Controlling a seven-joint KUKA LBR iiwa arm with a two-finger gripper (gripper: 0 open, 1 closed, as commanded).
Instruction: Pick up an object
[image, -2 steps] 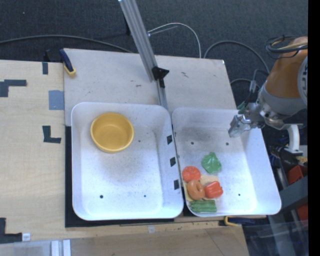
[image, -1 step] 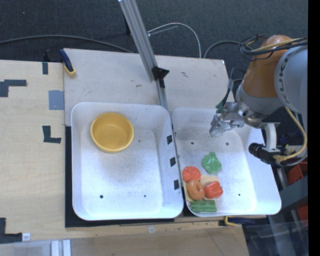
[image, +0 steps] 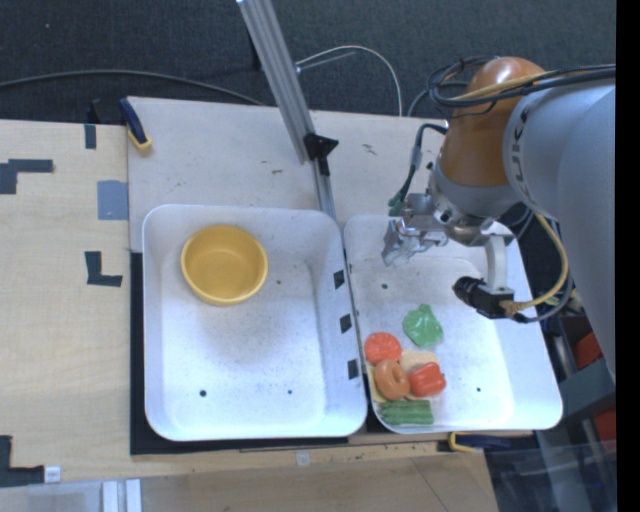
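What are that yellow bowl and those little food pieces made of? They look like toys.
The yellow bowl looks like matte plastic: one even colour, smooth thick rim, no glaze shine. The food pieces also seem to be moulded plastic, with flat bright reds, greens and orange, though rubber or foam can't be ruled out.

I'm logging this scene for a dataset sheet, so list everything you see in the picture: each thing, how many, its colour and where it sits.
bowl: one, yellow, upper left of the left bin.
left bin: one, white, left half of the bench.
right bin: one, white, right of the left bin.
leafy toy: one, green, middle of the right bin.
round toy: one, orange-red, near the right bin's left wall.
ring-shaped toy: one, orange, below the round toy.
pepper-like toy: one, red, beside the ring-shaped toy.
flat toy: one, green, at the right bin's front edge.
clip: one, blue and yellow, bench's upper left corner.
gripper: one, grey, over the right bin's upper left part.
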